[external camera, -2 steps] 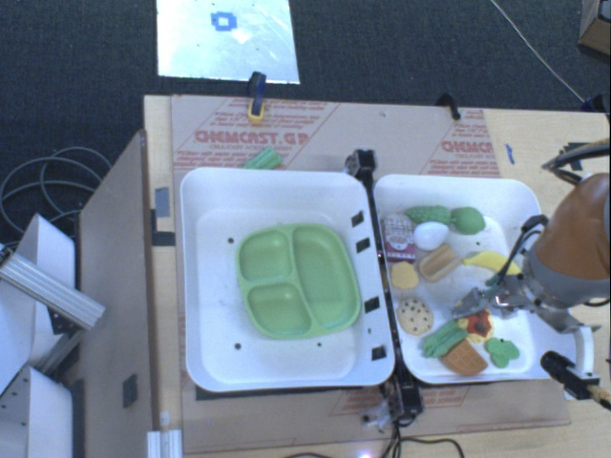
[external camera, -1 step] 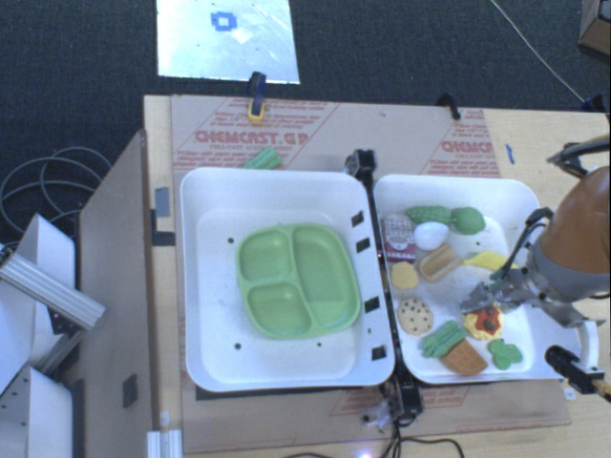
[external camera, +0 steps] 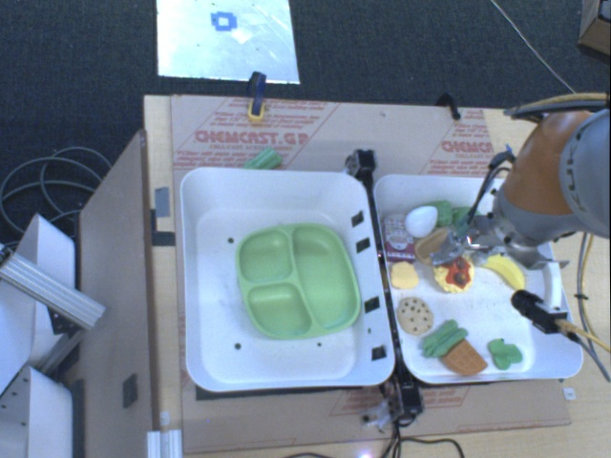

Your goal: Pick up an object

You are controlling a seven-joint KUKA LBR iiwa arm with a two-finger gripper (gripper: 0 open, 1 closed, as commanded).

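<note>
Overhead view of the desk with two white bins side by side. The left bin holds a green tray with three compartments, lying flat. The right bin holds a scatter of toy foods: a white egg, a green leafy piece, a yellow round, a red-and-yellow piece, a banana, a cookie, a green bean pod, an orange wedge and a green lump. The arm reaches in from the right, orange band above the wrist, with the pincer low over the far part of the right bin. The red-and-yellow piece lies just below the pincer tip in the view, very near it; the egg lies just to its left, the banana to its right. Contact with any piece cannot be told, nor whether the pincer is apart or together.
</note>
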